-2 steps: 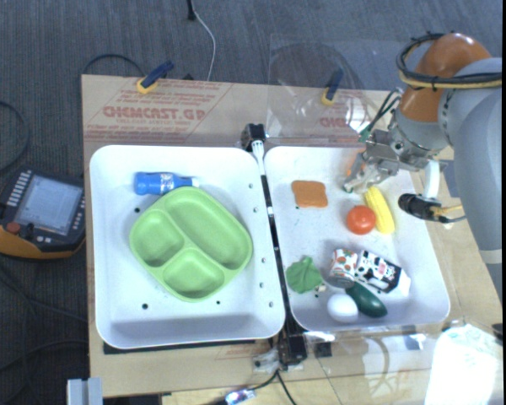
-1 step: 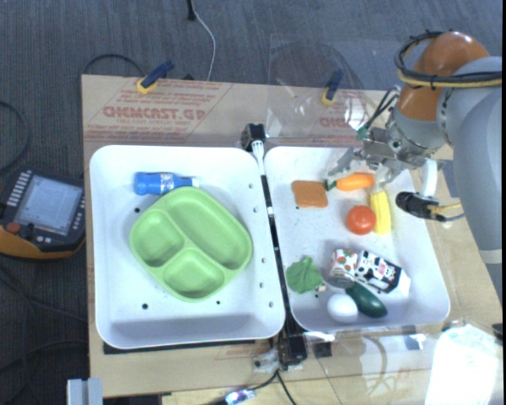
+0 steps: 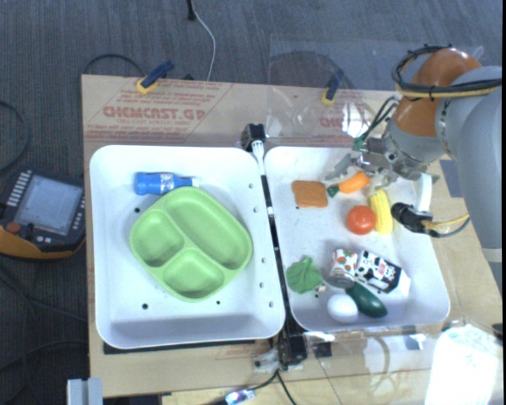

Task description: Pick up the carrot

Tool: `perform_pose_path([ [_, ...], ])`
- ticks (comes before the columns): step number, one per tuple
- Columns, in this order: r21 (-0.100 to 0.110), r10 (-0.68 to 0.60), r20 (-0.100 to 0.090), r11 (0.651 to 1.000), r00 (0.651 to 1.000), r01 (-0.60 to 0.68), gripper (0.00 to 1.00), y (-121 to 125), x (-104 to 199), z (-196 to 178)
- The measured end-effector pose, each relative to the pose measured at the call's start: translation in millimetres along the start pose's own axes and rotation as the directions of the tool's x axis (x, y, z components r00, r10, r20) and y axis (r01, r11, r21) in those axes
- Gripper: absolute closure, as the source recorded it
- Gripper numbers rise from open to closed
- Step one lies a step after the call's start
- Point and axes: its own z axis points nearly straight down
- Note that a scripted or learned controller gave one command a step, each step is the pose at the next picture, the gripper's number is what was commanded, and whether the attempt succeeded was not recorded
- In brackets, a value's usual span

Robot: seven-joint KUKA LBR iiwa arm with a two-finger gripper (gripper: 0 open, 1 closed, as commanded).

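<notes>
Tool (image 3: 364, 165) sits low at upper right of frame over the carrot (image 3: 351, 183) in the right bin (image 3: 434, 285), grip state unreadable; crowding corn (image 3: 380, 211) and tomato (image 3: 362, 219) risk a nudge or wrong catch.

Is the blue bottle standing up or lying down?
Lying down. The blue bottle rests on its side in the left bin, its white cap pointing right, just above the green plate.

The grey arm with its orange band (image 3: 430, 99) is extended in from the right and bent downward, its two-finger gripper (image 3: 363, 165) lowered at the upper right.
</notes>
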Motion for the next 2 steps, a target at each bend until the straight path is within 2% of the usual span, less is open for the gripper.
perform_pose_path([
  [1,0.006,0.0,0.011,1.0,1.0,0.0,1.0,-1,-4,-9],
  [2,0.004,0.199,0.037,0.98,0.979,-0.199,1.0,8,40,-114],
])
